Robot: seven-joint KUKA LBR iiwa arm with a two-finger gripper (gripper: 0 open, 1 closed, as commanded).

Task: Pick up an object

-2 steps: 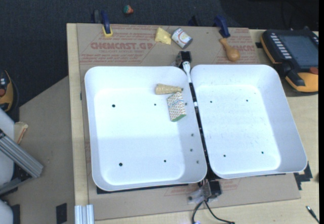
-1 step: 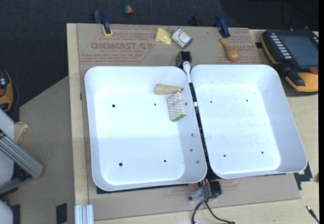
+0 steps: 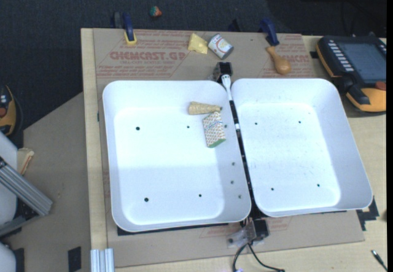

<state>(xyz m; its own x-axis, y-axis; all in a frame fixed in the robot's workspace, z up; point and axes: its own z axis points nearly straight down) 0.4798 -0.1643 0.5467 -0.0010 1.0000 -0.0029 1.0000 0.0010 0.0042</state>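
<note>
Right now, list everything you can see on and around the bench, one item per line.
white bins: two, white, side by side on the bench
tan cone-like piece: one, tan, left bin, upper right part
patterned packet: one, green-white, left bin, just below the tan piece
yellow wedge: one, yellow, on the board behind the bins
small box: one, white-grey, beside the wedge
wooden-handled tool: one, tan, behind the right bin
blue clamps: two, blue, board's back edge
pendant: one, black-orange, far right

My left bin [image 3: 123, 160] lies wide open in front; only a tan cone [image 3: 204, 108] and a patterned packet [image 3: 214, 129] touching it crowd its far right corner.
</note>
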